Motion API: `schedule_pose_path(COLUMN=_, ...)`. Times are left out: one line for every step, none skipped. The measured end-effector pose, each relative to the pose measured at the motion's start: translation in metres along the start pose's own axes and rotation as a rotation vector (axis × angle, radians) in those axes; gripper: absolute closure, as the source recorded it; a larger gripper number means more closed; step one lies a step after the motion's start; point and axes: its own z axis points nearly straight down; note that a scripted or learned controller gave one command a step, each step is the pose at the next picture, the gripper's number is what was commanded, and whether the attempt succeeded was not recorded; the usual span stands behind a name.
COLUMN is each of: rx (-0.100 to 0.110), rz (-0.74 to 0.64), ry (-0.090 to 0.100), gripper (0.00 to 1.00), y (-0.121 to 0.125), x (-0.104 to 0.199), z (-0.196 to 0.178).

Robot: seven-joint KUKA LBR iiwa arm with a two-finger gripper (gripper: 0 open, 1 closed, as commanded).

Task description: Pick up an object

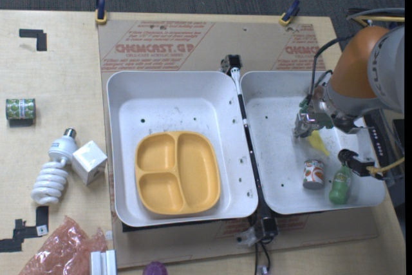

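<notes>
**Gripper low over the yellow piece in the right bin**

I see the gripper (307, 123) down near the right bin's (277, 138) right wall; whether it is spread or pinching I cannot tell. A yellow object (318, 142) lies just beside it toward the front edge, long axis slanting front-right. The small can (313, 174) and green bottle (340, 184) stand farther toward the front right corner.
</notes>
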Motion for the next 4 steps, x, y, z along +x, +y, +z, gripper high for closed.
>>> schedule_pose_path(rx=-0.002, rz=-0.005, ry=-0.001, gripper=0.0, y=0.071, x=-0.019, z=-0.001)
schedule_pose_path(rx=0.0, rz=-0.002, ry=0.0, gripper=0.0, y=0.009, x=0.048, z=0.0)
schedule_pose_path(rx=0.0, rz=0.001, ry=0.0, gripper=0.0, y=-0.055, x=0.033, z=0.0)
schedule_pose_path(rx=-0.002, rz=-0.004, ry=-0.001, gripper=0.0, y=0.074, x=0.006, z=0.0)
